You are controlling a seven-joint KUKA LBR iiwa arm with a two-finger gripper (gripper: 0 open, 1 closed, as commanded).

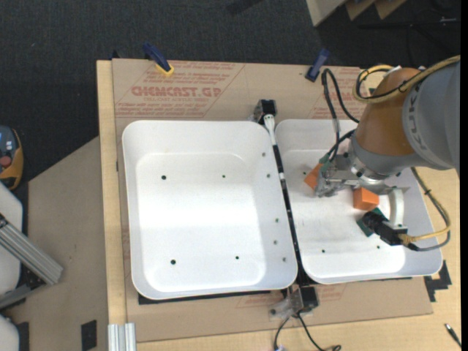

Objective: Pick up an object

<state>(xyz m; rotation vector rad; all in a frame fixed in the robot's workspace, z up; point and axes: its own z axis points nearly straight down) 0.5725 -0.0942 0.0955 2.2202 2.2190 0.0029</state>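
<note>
My gripper [327, 183] reaches down into the right bin [344, 265], near its left side. A small orange object [313, 178] lies right against the gripper's left side; I cannot tell whether it is held. A second orange block [365, 198] sits on the bin floor just right of the gripper, partly under the arm's wrist. A small green object [363, 226] lies a little nearer the front, beside a black cable connector. The grey and orange arm [398, 126] covers the back right part of this bin.
The left bin [197, 210] stands beside the right one, with a black divider strip [284, 196] between them. Both rest on a cardboard sheet [175, 86] held by blue clamps [158, 58]. Yellow and black cables [424, 232] trail over the right bin's right edge.
</note>
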